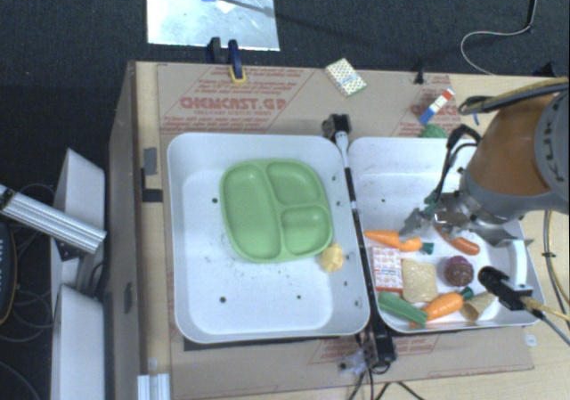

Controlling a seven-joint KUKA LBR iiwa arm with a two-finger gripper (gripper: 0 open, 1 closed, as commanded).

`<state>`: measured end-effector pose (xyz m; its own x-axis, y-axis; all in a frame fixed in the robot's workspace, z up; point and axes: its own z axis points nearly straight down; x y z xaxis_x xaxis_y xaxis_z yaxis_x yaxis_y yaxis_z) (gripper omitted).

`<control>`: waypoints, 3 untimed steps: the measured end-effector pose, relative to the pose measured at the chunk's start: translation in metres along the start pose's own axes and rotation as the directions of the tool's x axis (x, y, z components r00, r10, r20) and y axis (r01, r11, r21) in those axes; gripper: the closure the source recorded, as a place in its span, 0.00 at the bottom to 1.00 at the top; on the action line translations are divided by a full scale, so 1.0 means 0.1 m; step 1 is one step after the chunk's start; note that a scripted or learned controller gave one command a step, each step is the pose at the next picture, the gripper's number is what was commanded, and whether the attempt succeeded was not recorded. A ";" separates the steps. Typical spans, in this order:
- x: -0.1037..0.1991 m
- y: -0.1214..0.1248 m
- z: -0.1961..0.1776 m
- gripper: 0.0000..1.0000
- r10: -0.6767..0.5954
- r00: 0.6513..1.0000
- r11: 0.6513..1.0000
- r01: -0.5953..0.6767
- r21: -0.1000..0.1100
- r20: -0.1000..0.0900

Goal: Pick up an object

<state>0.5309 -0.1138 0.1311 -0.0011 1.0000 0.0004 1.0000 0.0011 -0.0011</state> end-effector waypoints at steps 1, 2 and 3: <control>-0.25 0.23 0.46 0.00 0.000 1.000 1.000 0.000 -0.004 0.001; -0.25 0.24 0.35 1.00 0.000 1.000 1.000 0.000 -0.006 0.000; -0.25 0.24 0.35 0.00 -0.001 1.000 1.000 0.001 -0.006 0.000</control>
<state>0.5547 -0.1391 0.0956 -0.0017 1.0000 0.0001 1.0000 0.0017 0.0046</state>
